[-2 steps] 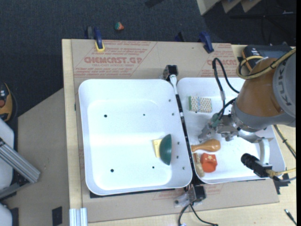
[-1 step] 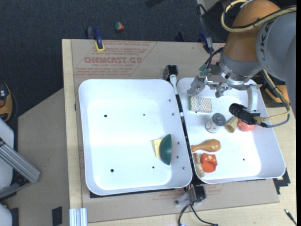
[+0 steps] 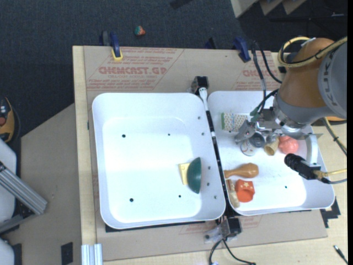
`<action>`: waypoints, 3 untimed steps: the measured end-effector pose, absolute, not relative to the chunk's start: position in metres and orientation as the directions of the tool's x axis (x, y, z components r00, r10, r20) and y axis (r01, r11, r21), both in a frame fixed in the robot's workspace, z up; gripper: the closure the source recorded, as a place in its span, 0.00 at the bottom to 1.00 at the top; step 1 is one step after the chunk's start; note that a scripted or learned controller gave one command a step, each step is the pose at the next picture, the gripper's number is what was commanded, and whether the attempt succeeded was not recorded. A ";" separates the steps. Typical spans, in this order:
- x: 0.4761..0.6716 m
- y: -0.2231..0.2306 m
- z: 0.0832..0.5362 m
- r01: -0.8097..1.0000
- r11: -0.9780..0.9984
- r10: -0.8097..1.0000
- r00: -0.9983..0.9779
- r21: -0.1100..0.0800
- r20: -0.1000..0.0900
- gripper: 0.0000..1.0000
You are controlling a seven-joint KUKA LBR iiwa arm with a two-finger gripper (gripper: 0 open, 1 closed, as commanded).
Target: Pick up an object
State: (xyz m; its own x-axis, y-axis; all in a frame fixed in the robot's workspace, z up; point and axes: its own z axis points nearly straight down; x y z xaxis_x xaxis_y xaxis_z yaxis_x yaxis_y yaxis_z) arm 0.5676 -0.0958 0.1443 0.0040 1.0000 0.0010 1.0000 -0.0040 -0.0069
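Observation:
My gripper (image 3: 256,138) hangs low over the middle of the right bin (image 3: 287,200), reaching in from the right under the grey and orange arm. Just right of it lies a pink lump (image 3: 288,144), with a small tan piece (image 3: 269,149) between the two. Below the gripper lies an orange-brown pear-shaped thing (image 3: 243,171), and below that a red object (image 3: 245,190). A green and white patterned piece (image 3: 233,119) sits up and left of the gripper. In the left bin (image 3: 138,115), a dark green dome with a yellow wedge (image 3: 191,174) rests near the right wall.
A black cable connector (image 3: 300,167) juts over the right bin's right half. Blue clamps (image 3: 115,44) hold the cardboard sheet at the back edge. The divider between the bins runs down the middle.

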 end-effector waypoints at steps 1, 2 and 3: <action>0.533 -0.112 0.081 1.000 -0.003 1.000 0.003 -0.007 0.001 0.00; 0.476 -0.100 0.084 1.000 -0.002 1.000 0.002 -0.005 0.002 0.00; 0.480 -0.138 0.164 1.000 -0.003 1.000 0.003 0.006 -0.004 0.00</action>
